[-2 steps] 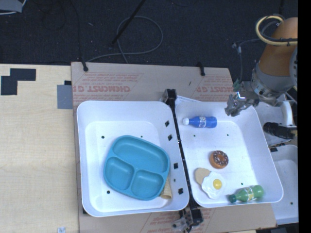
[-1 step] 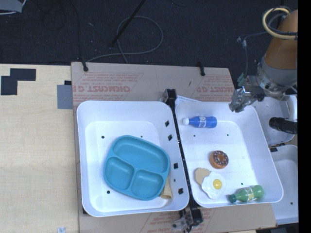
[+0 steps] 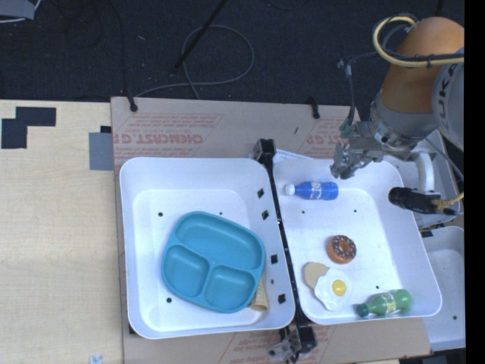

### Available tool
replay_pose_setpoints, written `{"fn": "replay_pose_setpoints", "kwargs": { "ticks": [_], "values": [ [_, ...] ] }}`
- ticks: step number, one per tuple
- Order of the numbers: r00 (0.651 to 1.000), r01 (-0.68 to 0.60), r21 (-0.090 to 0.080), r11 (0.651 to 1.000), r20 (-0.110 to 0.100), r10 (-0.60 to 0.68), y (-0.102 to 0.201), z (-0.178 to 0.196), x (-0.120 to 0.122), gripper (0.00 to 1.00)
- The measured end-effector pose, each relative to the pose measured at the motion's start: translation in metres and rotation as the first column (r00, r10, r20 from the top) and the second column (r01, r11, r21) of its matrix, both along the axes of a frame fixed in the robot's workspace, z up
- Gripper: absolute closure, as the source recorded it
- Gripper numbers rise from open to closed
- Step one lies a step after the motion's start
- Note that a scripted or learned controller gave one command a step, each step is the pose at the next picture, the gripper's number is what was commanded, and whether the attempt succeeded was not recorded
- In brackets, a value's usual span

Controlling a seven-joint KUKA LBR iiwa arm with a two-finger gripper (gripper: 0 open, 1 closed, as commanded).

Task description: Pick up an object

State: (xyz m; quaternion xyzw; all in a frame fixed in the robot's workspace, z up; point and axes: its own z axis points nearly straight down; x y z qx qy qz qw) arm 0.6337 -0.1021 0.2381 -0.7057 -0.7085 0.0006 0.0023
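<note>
In the right bin (image 3: pixel 383 226) lie a blue bottle with a white cap (image 3: pixel 314 191) near the back, a chocolate donut (image 3: pixel 342 249) in the middle, a fried egg (image 3: pixel 333 288) on a tan slice (image 3: pixel 314 273) at the front, and a green bottle (image 3: pixel 386 302) at the front right corner. My gripper (image 3: pixel 342 167) hangs over the back rim of the right bin, just right of and behind the blue bottle, apart from it. Nothing shows between its fingertips.
The left bin (image 3: pixel 144 203) holds a blue divided tray (image 3: pixel 213 261) with a tan piece (image 3: pixel 260 299) sticking out under its front right corner. A black divider (image 3: pixel 276 241) joins the two bins. Cables lie on the dark floor behind.
</note>
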Motion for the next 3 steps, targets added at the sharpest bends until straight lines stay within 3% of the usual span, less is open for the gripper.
{"fn": "replay_pose_setpoints", "kwargs": {
  "ticks": [3],
  "values": [
    [1.000, -0.001, 0.000, 1.000, -0.001, 0.001, 0.155, 0.004, -0.044, 1.00]
  ]
}}
